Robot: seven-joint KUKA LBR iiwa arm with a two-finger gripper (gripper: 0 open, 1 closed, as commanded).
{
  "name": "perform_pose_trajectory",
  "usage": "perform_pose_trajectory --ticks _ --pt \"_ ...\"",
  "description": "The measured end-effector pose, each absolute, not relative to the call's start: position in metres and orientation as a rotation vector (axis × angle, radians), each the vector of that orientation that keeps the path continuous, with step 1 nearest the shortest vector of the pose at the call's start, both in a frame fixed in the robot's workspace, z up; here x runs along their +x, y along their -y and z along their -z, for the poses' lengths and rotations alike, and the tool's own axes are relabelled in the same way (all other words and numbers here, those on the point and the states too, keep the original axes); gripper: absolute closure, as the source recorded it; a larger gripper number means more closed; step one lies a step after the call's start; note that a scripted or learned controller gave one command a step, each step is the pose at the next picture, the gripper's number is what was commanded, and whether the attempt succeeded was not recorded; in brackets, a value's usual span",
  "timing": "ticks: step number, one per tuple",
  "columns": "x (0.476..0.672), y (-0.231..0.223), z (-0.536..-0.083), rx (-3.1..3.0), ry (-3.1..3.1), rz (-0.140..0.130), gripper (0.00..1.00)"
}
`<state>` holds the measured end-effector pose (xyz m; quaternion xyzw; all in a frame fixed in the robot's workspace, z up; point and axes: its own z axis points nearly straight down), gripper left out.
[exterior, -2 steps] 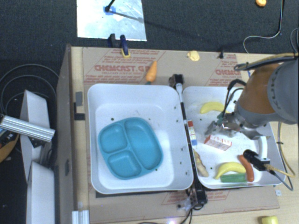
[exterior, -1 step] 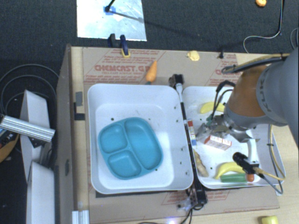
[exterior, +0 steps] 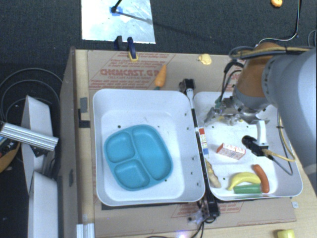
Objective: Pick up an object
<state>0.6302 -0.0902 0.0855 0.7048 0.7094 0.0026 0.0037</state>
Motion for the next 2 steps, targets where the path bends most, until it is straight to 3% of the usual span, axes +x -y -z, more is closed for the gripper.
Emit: perform_pose_trajectory --ticks 1,2 --pt "0.649 0.102 -0.085 2.215 -2.224 -0.002 0.00" --pt "0.648 0.102 -0.095 2.215 -2.228 0.001 1.00"
